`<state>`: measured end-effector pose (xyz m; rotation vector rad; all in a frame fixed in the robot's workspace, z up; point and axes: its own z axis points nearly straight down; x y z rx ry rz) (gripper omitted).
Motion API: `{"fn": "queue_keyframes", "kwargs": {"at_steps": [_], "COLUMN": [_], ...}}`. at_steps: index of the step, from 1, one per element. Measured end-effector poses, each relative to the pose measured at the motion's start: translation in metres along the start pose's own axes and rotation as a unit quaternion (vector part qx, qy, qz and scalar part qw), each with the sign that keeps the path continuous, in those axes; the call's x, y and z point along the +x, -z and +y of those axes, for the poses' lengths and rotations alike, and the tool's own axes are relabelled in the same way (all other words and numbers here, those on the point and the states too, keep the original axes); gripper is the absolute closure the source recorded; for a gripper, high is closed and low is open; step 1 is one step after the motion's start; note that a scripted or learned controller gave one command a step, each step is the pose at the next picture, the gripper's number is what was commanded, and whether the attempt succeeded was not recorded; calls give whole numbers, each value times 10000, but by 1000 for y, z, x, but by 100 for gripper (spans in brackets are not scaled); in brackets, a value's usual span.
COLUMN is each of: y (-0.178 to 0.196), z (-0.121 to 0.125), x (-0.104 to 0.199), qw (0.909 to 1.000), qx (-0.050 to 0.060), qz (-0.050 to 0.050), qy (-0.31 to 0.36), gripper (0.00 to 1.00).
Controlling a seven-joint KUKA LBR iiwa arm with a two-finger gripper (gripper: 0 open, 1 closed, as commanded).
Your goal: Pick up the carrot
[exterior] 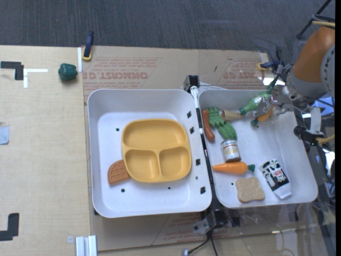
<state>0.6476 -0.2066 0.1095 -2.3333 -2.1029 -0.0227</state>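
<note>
Carrot (230, 168) lies in rt bin (298, 196), near its front, btwn small jar (230, 150) and bread slice (250, 189). Gripper (265, 110) hangs over the bin's far rt corner w/ a small orange carrot toy (261, 117) at its tip; can't tell its grip. Yellow divided plate (156, 149) fills lt bin (101, 196). Cardboard (138, 71) covers bench.

The arm (314, 57) is cut off by the right edge. Its gripper (265, 106), over the right bin's (298, 159) far edge, is too blurred to read.
</note>
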Motion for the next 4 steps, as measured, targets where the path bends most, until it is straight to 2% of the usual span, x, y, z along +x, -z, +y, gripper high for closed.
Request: {"fn": "queue_keyframes", "kwargs": {"at_steps": [1,2,3,4], "y": [-15,15,-17,21], "z": [4,1,-21,-3], "x": [41,90,23,15], "qw": [9766,9522,9988,9949], "qx": [123,48,81,40], "qz": [-108,-80,-69,-73], "qy": [-2145,-3053,-476,-1007], "gripper": [100,100,100,100]}}
